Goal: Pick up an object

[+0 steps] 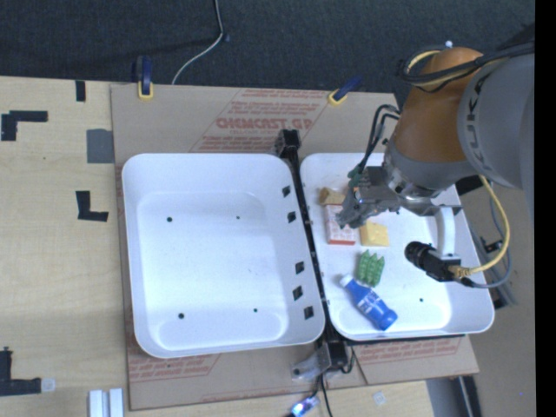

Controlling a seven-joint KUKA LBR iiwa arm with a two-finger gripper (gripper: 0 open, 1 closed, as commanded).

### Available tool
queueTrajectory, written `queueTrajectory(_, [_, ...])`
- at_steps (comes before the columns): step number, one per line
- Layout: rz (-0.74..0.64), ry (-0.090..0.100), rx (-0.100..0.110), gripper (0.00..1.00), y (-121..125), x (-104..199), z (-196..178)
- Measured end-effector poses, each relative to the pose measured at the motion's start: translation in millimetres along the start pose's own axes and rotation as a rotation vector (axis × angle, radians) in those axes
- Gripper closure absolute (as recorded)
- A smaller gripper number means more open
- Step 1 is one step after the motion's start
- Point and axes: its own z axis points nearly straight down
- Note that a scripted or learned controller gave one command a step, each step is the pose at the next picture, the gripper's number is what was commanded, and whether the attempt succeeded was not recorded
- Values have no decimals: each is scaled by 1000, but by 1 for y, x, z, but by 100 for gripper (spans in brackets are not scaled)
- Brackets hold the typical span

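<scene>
Grey tool (352, 213) low in right bin (469, 320), over red-white packet (340, 229); finger opening impossible to tell.

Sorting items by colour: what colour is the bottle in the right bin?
Blue, with a white label; the bottle shows in the camera view.

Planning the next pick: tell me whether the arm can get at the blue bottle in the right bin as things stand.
Probably yes. The blue bottle lies on its side near the front of the right bin, with nothing on top of it. The green block sits close behind it, so the tool may brush it.
</scene>
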Motion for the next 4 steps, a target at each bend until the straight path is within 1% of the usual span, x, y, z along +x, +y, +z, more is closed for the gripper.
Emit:
queueTrajectory(1, [-6,2,-18,100,20,50,-124])
queueTrajectory(2, [2,0,9,100,-40,52,-49])
queueTrajectory(3, [4,-2,-6,100,-20,11,-85])
queueTrajectory(4, [-3,0,1,100,-1,58,-45])
